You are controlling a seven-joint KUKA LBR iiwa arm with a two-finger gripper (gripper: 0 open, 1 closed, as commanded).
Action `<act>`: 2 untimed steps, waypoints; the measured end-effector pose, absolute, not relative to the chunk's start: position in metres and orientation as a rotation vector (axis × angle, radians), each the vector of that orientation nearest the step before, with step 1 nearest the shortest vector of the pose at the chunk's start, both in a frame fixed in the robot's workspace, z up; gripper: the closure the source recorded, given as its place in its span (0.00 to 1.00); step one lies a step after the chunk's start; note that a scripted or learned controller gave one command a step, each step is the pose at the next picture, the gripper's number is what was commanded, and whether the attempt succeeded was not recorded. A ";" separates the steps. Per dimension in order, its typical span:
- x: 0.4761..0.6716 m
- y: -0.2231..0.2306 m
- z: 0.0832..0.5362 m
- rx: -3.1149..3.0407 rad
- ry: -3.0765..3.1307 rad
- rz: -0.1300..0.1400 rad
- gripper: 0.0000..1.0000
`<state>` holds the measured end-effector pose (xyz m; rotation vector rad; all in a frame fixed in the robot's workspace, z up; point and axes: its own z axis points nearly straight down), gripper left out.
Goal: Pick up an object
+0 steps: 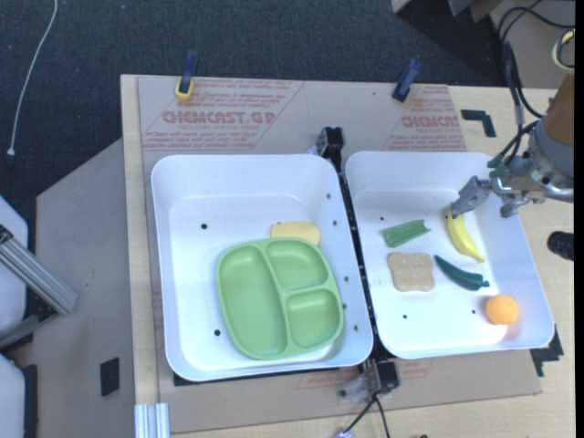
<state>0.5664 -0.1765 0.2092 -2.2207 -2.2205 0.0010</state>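
Although the arm [558, 144] has reached in over the right bin [534, 272], nothing looks picked up yet, so by my reading the whole lift is left to do. The gripper [489, 197] hangs over the far part of that bin, and its two fingers [470, 197] stand apart with nothing between them.

Nearest the camera, and well in front of the gripper, an orange ball [502, 310] sits by the bin's front right corner. A little farther back lie a dark green pepper [461, 273] and a tan slice of bread [411, 272], both in front of the gripper and to its left as the camera sees it. Farther still, a pale green pea pod [405, 233] lies off to that same side. The banana [464, 235] is the closest thing to the fingers, just in front of and below them; its far tip seems to reach almost under the left finger, though I can't be sure whether they touch. It looks the likeliest target.

Across the divider, well apart from the gripper, the left bin [182, 190] holds a green divided plate [278, 297] with a yellow sponge-like block [296, 232] just behind it.

Beyond both bins, the brown backing sheet [292, 112] carries red print reading "CHEMCAST GP", repeated and partly cut off near the right clamp [407, 78]; the smaller lines are too fine to read.
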 end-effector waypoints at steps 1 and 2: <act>0.567 -0.176 0.209 -2.221 -2.221 0.001 0.00; 0.566 -0.176 0.149 -2.220 -2.220 0.001 0.00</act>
